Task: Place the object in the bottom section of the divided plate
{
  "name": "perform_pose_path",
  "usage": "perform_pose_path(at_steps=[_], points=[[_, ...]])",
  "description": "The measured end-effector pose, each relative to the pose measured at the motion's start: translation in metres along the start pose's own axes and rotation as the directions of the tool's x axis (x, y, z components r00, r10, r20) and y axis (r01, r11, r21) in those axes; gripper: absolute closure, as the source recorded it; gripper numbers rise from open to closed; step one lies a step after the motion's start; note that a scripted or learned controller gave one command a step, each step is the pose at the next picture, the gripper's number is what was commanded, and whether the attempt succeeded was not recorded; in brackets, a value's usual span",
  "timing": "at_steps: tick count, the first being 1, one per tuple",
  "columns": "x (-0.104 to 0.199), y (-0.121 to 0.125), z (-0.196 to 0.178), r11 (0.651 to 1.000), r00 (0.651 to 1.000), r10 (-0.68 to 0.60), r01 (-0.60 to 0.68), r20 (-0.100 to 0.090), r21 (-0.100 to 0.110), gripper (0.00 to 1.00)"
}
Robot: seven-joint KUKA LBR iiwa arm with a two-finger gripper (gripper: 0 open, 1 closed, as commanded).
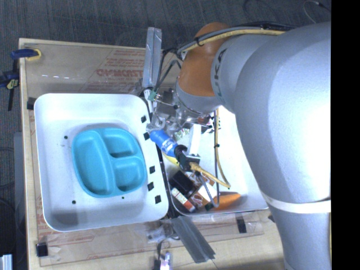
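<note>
Red print on the bench board (112, 66) at upper centre is too faint to read. Divided plate (108, 161): smooth turquoise plastic, rounded, three compartments, lying in the left bin (50, 122). Gripper (169, 129) hangs at frame centre over the bins' shared edge; grip state cannot be told. Just below it a blue cylindrical object (164, 140) tops the clutter (194, 190) in the right bin.

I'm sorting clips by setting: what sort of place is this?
Probably a robotics lab test bench: a grey arm reaches over two white bins, one holding a blue divided plate, on a clamped board.
</note>
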State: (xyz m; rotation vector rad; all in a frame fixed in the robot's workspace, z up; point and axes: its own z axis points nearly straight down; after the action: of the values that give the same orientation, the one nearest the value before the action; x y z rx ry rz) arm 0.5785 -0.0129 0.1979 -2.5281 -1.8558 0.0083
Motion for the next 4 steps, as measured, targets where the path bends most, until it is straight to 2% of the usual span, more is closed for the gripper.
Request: perform_pose_path(at_steps=[1, 2, 3, 4], points=[[0.071, -0.033, 0.007, 0.991, 0.991, 0.137, -0.137, 0.001, 0.002, 1.00], [0.048, -0.032, 0.008, 1.000, 1.000, 0.000, 0.000, 0.001, 0.001, 1.00], [0.091, -0.031, 0.007, 0.935, 0.935, -0.354, 0.354, 0.002, -0.005, 1.00], [0.138, -0.067, -0.012, 0.834, 0.834, -0.552, 0.552, 0.004, -0.005, 1.00]])
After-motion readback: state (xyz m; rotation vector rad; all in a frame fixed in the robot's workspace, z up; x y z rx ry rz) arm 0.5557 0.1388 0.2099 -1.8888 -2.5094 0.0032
